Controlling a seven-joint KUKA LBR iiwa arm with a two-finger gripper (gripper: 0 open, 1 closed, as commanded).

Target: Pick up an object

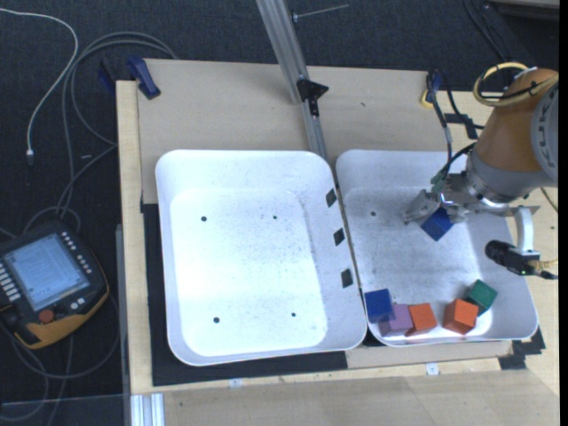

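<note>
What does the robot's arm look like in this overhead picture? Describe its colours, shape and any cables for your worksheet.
The arm enters from the right: a rounded, bulky body with a broad orange band above a grey wrist section. Black cables loop along its near side, and a yellow ring of cable sits near its top. A small metallic gripper ends it. A black cylindrical attachment hangs below the wrist.

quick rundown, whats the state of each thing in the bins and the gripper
gripper: over the right bin, jaws closed on a blue block
blue block: tilted, held between the jaws
second blue block: resting at the right bin's near edge
purple block: resting beside it
two orange blocks: resting along the same edge
green block: resting, tilted against the farther orange block
right bin: holds all blocks
</note>
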